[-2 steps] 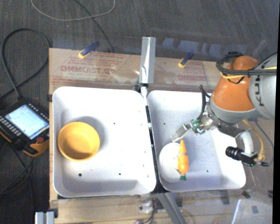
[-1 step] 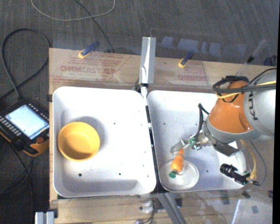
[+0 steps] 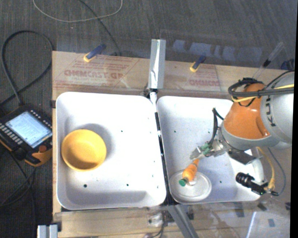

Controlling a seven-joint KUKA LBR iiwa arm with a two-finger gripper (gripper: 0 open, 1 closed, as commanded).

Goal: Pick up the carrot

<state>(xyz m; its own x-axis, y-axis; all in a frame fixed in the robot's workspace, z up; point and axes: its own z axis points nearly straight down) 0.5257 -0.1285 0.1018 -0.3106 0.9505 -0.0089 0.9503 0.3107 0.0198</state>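
The carrot (image 3: 190, 171) is orange with a green end. It lies slanted in the right bin (image 3: 188, 122), near the front. Its green end rests on a pale round plate (image 3: 197, 190). My gripper (image 3: 201, 151) hangs just above and to the right of the carrot's upper orange tip, very close to it. The grey arm with its orange band reaches in from the right and hides the bin's right part.
A yellow bowl (image 3: 84, 149) sits in the left bin (image 3: 127, 179), toward its left side. The wall between the two bins runs just left of the carrot and plate. A handheld control pendant (image 3: 25, 131) lies off the bench at the left.
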